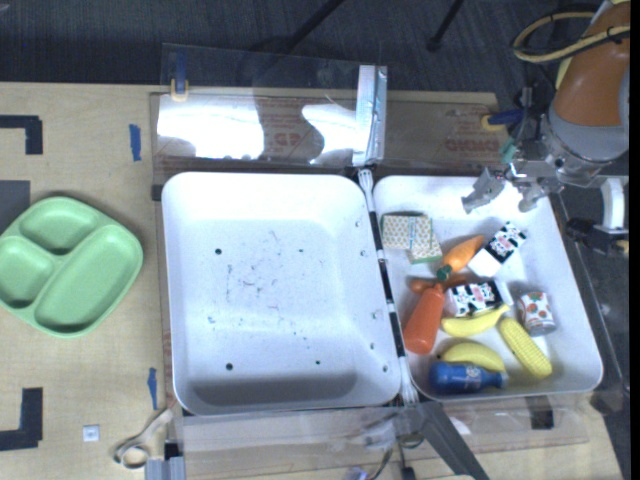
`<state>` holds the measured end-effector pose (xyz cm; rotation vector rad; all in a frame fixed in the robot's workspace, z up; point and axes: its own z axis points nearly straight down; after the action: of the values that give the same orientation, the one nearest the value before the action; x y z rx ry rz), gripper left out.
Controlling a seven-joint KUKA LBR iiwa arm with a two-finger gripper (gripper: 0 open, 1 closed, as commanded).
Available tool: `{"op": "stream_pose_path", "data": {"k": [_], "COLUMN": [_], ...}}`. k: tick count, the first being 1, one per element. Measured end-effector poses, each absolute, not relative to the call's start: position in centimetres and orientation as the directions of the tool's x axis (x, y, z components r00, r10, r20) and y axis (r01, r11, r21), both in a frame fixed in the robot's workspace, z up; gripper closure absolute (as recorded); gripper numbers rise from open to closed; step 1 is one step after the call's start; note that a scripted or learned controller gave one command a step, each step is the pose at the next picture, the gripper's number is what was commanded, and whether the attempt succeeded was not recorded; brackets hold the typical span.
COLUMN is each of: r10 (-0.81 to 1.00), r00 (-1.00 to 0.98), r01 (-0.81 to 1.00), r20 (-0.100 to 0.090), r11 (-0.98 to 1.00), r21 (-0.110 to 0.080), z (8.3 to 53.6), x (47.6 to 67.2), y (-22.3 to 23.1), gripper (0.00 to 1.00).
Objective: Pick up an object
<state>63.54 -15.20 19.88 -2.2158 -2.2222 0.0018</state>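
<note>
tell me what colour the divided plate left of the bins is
Light green. The divided plate lies on the wooden bench in the camera view.

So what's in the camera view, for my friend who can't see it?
A grey robot arm's gripper hovers over the right white bin's far edge, above toy food: an orange plastic bottle, yellow banana, yellow corn cob. A green divided plate sits left.

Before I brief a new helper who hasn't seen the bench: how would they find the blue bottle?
Look at the right white bin, the one crowded with toys. Go to its near edge: the blue bottle lies on its side there, just below a yellow banana. It is the only dark blue item among yellow and orange neighbours.
</note>
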Motion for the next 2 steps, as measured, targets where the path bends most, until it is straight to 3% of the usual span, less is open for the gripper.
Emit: {"op": "stream_pose_path", "data": {"k": [1,2], "r10": [0.999,0.996], "r00": [-0.038,-0.093], "r01": [0.999,0.995], "r20": [0.001,-0.01], "r11": [0.038,0.093], "r21": [-0.003,0.028], "z": [16.2,11.4], "x": [60.0,59.9], "y": [-19.1,-13.8], "gripper": [0.0,0.0]}}
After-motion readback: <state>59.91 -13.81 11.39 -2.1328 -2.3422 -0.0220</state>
